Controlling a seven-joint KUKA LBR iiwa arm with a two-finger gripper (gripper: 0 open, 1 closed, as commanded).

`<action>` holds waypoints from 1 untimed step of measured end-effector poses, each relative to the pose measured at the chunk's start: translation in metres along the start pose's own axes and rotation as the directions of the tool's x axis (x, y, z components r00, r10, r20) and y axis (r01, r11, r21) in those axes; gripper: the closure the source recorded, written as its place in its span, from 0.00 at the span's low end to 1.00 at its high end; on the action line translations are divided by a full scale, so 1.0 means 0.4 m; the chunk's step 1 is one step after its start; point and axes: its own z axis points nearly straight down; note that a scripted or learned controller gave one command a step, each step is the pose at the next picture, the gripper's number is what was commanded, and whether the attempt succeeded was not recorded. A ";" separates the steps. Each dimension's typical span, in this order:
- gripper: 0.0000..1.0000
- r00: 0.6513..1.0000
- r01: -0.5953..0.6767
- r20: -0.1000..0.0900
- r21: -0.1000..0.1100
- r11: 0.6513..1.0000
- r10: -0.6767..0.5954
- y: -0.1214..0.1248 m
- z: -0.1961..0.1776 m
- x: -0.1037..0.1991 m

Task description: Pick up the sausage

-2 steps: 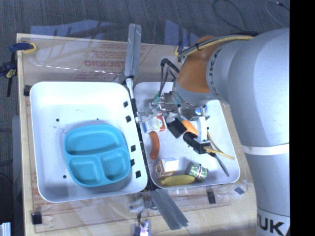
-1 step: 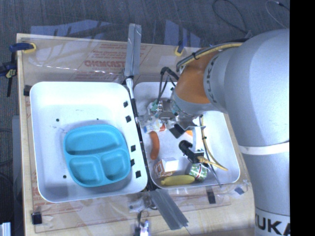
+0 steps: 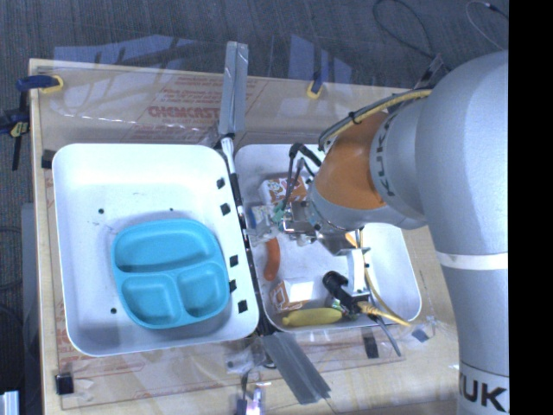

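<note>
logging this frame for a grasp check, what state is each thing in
sausage: lying loose in the right bin, near its left wall, not gripped
claw: low over the right bin, just above the sausage; open or shut unclear
banana: lying flat at the right bin's front edge
blue tray: flat in the left bin, right way up

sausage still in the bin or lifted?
In the bin. The sausage lies on the right bin's floor near its left wall, just below-left of the gripper, not held.

Glossy blue plastic tray [image 3: 167,271]; smooth white bins [image 3: 78,232]; glossy sausage [image 3: 272,258].
</note>
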 end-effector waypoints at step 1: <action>1.00 1.000 0.018 -0.014 0.001 1.000 -0.018 0.009 -0.036 0.023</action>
